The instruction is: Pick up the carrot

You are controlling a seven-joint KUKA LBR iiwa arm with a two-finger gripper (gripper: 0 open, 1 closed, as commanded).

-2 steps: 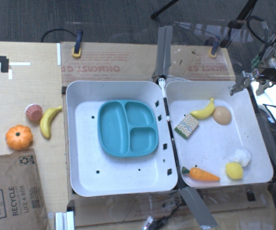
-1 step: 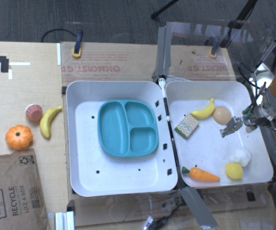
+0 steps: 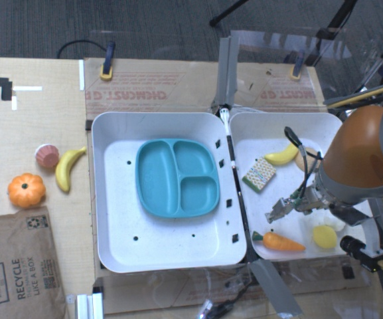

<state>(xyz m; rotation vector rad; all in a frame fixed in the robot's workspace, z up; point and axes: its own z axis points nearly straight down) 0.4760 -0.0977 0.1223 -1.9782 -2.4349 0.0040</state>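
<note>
A light wooden tabletop (image 3: 32, 111) was seen bearing two shallow white plastic bins. In the right bin (image 3: 244, 151), the smooth tapered orange carrot (image 3: 283, 242) lay near the front wall, just below and apart from the metal end effector (image 3: 281, 209). Whether its fingers were apart could not be told. Open white floor was left between carrot and a round yellow lemon (image 3: 324, 236) beside it.
</note>
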